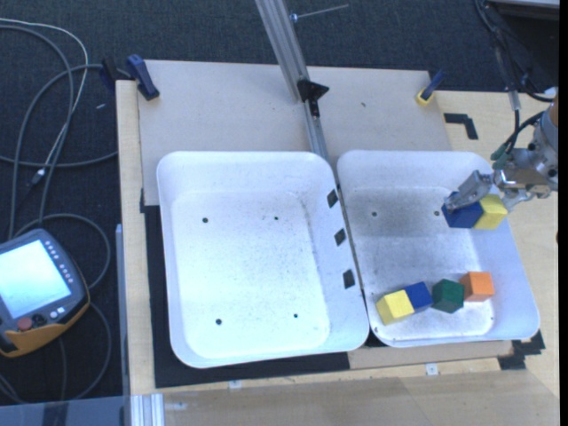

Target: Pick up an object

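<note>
My gripper point(485, 197) reaches in from the right over the far right part of the right bin point(390, 177). A blue-and-yellow block point(477, 214) sits between its fingers, blue half to the left and yellow half to the right, and the gripper is shut on it. One grey finger point(464, 192) rests against the blue half's upper left. I cannot tell how high the block is above the bin floor. Near the right bin's front wall lie a yellow cube point(395, 306), a blue cube point(417, 295), a green cube point(448, 295) and an orange cube point(479, 284).
The left bin point(182, 180) lies beside the right one, with a divider carrying black clips point(342, 236) between them. A slanted metal rail point(284, 47) crosses the bench at the back. A teach pendant point(35, 291) and cables lie on the floor at left.
</note>
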You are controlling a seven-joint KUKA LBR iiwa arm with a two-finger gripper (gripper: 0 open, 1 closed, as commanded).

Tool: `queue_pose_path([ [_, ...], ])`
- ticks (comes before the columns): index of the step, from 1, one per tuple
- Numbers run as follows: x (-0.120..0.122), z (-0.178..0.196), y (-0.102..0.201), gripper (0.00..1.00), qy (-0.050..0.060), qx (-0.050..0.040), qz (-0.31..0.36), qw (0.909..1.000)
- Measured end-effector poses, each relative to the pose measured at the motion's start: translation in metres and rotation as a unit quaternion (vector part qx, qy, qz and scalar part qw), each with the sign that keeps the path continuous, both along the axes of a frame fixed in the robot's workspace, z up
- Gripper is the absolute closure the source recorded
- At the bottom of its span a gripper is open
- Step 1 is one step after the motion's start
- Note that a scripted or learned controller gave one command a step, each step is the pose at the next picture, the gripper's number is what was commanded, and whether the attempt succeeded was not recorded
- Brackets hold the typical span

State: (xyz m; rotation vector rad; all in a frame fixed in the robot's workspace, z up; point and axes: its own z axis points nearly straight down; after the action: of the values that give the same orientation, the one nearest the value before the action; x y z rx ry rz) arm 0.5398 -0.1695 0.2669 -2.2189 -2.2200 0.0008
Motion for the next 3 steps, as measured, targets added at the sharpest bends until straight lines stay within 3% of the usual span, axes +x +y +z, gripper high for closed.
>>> queue_pose_path([
  [1, 0.0, 0.01, 0.0, 1.0, 0.0, 0.0001, 0.001, 1.0],
  [2, -0.006, -0.093, 0.065, 1.0, 0.005, 0.002, 0.002, 1.0],
  [3, -0.038, -0.067, 0.118, 1.0, 0.001, 0.0018, 0.003, 1.0],
])
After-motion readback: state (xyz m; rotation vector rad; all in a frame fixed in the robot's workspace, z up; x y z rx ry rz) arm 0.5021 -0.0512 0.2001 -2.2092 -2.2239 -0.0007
